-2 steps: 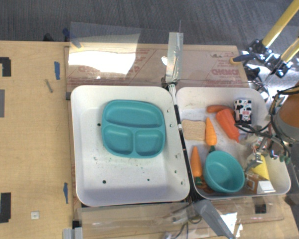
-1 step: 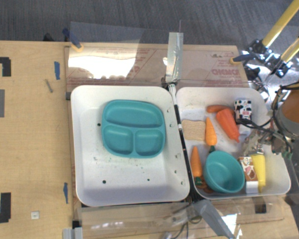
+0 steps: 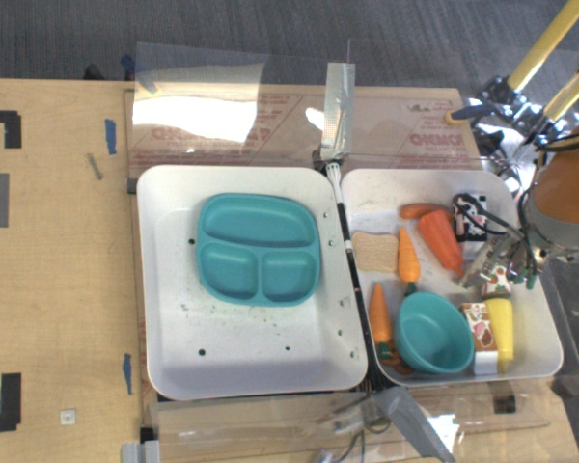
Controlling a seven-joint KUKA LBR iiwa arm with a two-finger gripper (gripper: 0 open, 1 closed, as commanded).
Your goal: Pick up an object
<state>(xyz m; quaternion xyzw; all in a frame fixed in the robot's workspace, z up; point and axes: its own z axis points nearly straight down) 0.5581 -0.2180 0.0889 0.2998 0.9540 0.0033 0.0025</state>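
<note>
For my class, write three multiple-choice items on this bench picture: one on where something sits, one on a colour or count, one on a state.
1. Where is the divided plate?
A. In the left bin
B. In the right bin
C. On the wooden bench outside both bins

2. What colour is the bowl?
A. Red
B. Teal
C. Yellow

3. How does the bowl stand?
A. Upside down
C. Stacked on the plate
B. Upright, its opening facing up

Answers:
1 A: the plate lies flat in the left bin, apart from the toys.
2 B: the bowl is the same teal as the plate.
3 B: its hollow inside shows, in the right bin beside the yellow toy.
</note>
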